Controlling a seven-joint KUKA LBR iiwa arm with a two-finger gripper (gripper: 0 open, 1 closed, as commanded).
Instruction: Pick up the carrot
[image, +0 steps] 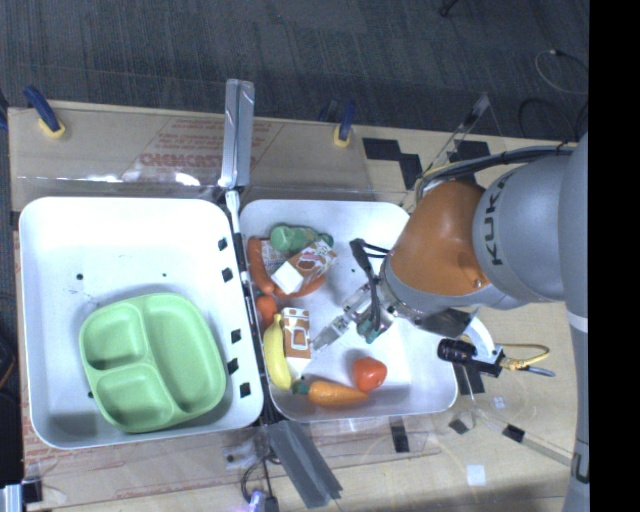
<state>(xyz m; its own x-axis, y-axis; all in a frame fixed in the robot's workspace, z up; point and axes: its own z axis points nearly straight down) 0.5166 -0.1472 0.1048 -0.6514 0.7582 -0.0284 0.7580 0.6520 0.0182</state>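
Not much to read here, honestly. The clearest bit is the dark lettering "KUKA" running down the grey arm (520, 235), just right of its orange band, and only the first letters come through cleanly. There's red print on the cardboard sheet (180, 150) behind the left bin, but it's too blurry to make out. The little cartons in the right bin have printed labels too, unreadable at this size.

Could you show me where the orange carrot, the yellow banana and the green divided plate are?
Orange carrot with green stub (335, 394): camera view, point on the middle of its body.
Yellow banana (277, 356): camera view, point on its middle curve.
Green divided plastic plate (152, 361): camera view, point on the ridge between its compartments.
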